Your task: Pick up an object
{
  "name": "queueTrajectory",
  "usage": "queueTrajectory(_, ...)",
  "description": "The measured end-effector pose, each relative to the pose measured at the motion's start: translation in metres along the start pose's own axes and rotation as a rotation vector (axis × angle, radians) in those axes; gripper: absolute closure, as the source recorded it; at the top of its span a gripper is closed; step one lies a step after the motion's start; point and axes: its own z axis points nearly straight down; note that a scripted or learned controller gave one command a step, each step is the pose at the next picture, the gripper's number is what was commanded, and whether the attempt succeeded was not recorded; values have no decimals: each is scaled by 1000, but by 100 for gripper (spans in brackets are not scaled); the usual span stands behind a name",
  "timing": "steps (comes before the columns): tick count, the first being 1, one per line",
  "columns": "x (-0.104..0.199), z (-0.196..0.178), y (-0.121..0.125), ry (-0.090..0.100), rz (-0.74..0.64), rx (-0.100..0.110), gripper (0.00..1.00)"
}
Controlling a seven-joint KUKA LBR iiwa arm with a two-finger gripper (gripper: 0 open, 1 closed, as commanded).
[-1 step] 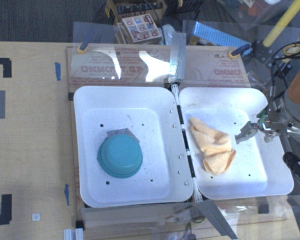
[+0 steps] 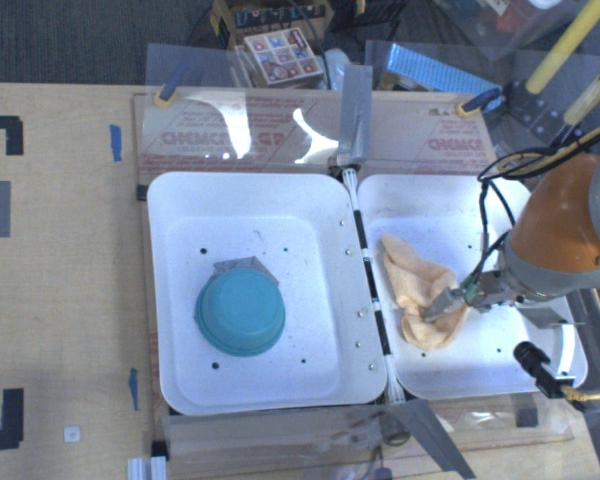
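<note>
we see the gripper (image 2: 446, 304) low in the right bin (image 2: 500, 368), its tips down on the lower right part of the yellow cloth (image 2: 417, 286); we cannot tell how its tips are set, since they blur into the folds. the cloth lies crumpled in the left half of that bin, just beside the divider, its long axis running from the upper left down to the lower right, so most of it stretches away from the gripper toward the upper left. the teal bowl (image 2: 241, 311) sits upside down in the left bin (image 2: 180, 208), well apart. we judge the cloth is the target, and a straight lift would test the hold
</note>
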Motion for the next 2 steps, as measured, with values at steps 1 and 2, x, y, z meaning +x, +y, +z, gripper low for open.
queueTrajectory(1,-2,-11,1,1,6,-5,100)
queueTrajectory(2,37,-100,66,1,149,13,100)
